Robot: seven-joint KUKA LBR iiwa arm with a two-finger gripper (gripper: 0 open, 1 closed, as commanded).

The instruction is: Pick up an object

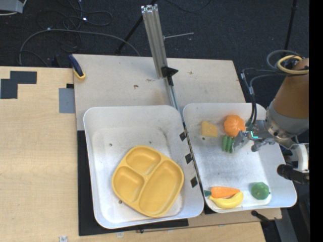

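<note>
The right bin (237, 170) holds several toy foods. An orange ball (232, 125) lies near its far side, with a pale yellow wedge (209, 129) to its left and a small green piece (227, 144) just below it. My gripper (243, 137) reaches in from the right, low in the bin. It sits right beside the green piece and under the orange ball; I cannot see contact. A carrot (224, 191) rests on a banana (227, 200) at the bin's front edge. A round green fruit (260, 190) lies to their right.
The left bin (101, 135) holds a yellow divided plate (147, 180). A metal post (155, 39) rises behind the bins, with black clips (187, 158) along the divider. The grey arm with its orange band (292, 97) hangs over the right bin's far right corner.
</note>
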